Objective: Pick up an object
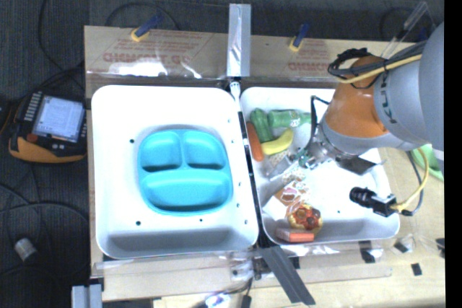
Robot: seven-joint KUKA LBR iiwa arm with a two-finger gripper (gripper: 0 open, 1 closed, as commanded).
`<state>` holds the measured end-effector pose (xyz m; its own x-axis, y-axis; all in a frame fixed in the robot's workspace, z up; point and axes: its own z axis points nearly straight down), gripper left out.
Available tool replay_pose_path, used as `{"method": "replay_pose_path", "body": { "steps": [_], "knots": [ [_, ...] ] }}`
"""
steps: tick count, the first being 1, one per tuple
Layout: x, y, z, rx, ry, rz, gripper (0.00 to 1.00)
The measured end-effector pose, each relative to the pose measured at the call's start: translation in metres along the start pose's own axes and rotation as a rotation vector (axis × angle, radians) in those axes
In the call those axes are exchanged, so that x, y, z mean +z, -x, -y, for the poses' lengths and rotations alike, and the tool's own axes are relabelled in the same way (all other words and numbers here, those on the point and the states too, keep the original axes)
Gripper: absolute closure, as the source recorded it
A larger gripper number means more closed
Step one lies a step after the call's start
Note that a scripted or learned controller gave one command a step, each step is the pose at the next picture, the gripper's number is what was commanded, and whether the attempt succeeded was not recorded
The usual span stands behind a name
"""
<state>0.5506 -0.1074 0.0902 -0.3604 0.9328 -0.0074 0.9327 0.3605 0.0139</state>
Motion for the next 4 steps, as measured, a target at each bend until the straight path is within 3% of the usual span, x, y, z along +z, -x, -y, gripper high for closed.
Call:
{"method": "replay_pose_path", "body": {
  "steps": [1, 2, 3, 4],
  "knots": [
    [0.002, 0.041, -0.052, -0.039, -0.004, -0.002, 0.00],
    [0.001, 0.020, -0.059, 0.107, -0.005, 0.002, 0.00],
    [0.006, 0.034, -0.094, 0.153, -0.052, -0.020, 0.00],
    [-0.002, 0.035, -0.092, 0.151, -0.059, -0.014, 1.00]
  ]
}}
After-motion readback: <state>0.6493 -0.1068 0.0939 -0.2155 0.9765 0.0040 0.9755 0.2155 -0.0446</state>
